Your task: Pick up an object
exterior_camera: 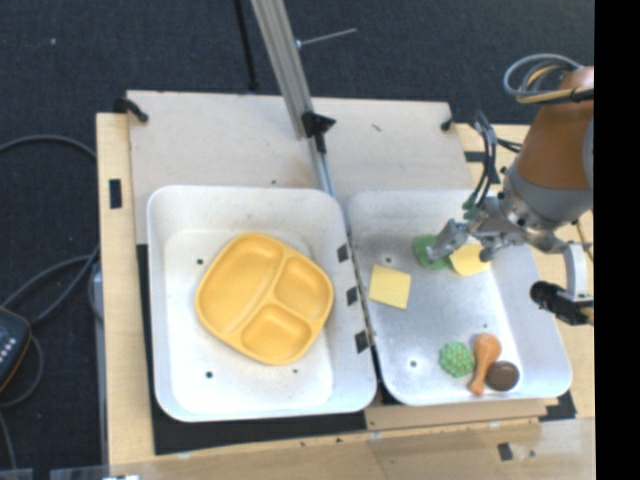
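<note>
Left bin [170,388]: a yellow divided plate [264,296], rigid, wide, poor for my jaws. Right bin [400,218]: a yellow sponge square [390,288], likely soft and light; grip across opposite edges. Near right: a green ball [457,358], a small drumstick toy [484,356] and a brown piece [502,375], probably light and apt to roll. My gripper [468,243] hangs at the far right over a green piece [432,252] and a yellow piece [468,261]. Jaw state: cannot tell.

A yellow sectioned plate [264,296] lies in the left bin [170,368]. In the right bin [540,358], a yellow square [390,288] sits near the left wall, and a green ball [457,359] and a wooden pestle [486,361] lie by the front edge. The gripper [462,242] hangs over a green piece [430,252] and a yellow piece [468,261] near the back.
</note>
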Controlling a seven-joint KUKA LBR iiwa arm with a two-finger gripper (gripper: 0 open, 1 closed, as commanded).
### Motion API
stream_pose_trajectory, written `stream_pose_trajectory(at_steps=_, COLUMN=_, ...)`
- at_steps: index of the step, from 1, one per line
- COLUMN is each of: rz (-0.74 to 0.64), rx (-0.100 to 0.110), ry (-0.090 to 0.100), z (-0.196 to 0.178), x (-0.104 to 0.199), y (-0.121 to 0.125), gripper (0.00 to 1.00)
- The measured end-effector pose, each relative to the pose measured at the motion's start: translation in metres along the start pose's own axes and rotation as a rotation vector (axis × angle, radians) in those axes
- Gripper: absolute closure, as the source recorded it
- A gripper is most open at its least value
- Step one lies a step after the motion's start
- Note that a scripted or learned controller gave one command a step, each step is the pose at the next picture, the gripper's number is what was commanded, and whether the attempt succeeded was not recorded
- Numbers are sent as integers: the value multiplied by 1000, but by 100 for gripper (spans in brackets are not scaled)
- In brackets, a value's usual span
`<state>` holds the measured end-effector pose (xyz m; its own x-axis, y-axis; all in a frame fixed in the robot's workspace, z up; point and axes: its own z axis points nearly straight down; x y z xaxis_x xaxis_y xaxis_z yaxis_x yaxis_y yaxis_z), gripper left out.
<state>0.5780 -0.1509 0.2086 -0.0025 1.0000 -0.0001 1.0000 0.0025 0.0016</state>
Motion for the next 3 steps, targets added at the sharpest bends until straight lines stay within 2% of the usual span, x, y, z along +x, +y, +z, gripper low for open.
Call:
stream_pose_trajectory(at_steps=1, rz=1, rx=0, ry=0, z=0, x=0, y=0, gripper=0)
stream_pose_trajectory(at_steps=3, rz=3, rx=6, ry=-1, z=94, x=6, y=-17, gripper=0)
